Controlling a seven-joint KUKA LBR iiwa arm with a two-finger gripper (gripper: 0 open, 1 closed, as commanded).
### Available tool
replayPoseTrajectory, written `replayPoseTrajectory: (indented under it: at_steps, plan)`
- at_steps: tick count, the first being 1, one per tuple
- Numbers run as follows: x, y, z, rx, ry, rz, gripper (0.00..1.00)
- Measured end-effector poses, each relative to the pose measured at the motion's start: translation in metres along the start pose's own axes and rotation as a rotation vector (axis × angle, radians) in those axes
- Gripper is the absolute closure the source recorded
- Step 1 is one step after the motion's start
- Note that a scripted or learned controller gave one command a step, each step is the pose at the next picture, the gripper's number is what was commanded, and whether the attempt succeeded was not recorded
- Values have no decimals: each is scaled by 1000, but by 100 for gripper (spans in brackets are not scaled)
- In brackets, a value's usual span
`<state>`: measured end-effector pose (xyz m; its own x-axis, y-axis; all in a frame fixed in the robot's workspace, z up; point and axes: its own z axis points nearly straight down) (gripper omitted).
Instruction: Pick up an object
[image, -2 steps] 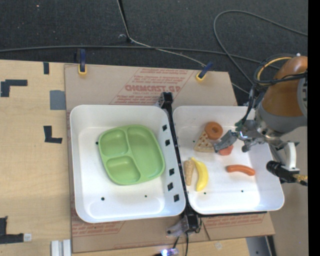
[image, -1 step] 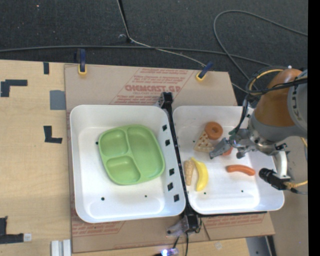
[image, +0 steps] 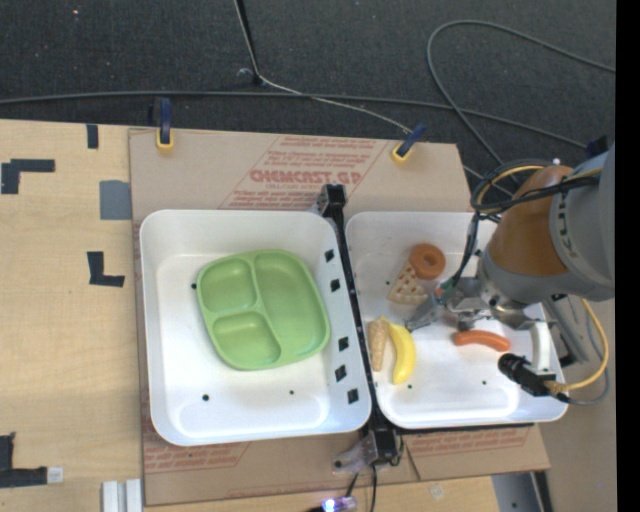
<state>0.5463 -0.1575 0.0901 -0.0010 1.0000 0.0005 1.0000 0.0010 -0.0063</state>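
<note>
End effector (image: 440, 305) low in the right bin, just beside the waffle piece; whether it is spread or pressed together cannot be told at this slant, and nothing is seen pinched.

Left to right: shallow white plastic left bin (image: 160, 330) on the tabletop holds a light-green three-compartment plastic tray (image: 262, 308), lying flat. Shallow white plastic right bin (image: 440, 405) holds a tan ridged bread-like stick (image: 379, 343) touching a yellow toy banana (image: 402, 352); a tan waffle-patterned wedge (image: 406, 287); a small orange-brown ring doughnut (image: 428, 260); an orange-red toy sausage (image: 481, 340), near the arm.

Judgement: nearest candidate is the wedge. Likely light, stiff, toy plastic; ridged faces should resist slipping. Best taken across its narrow width. The banana, curved and smooth, could roll out; grip at mid-body.
</note>
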Motion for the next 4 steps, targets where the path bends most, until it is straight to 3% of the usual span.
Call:
replayPoseTrajectory:
  at_steps: [1,3,4]
  plan:
    - [1,1,-13,-3,1,-1,100]
    - [-3,12,-115,-10,-2,-1,100]
    - [-2,12,-126,-7,-1,0,100]
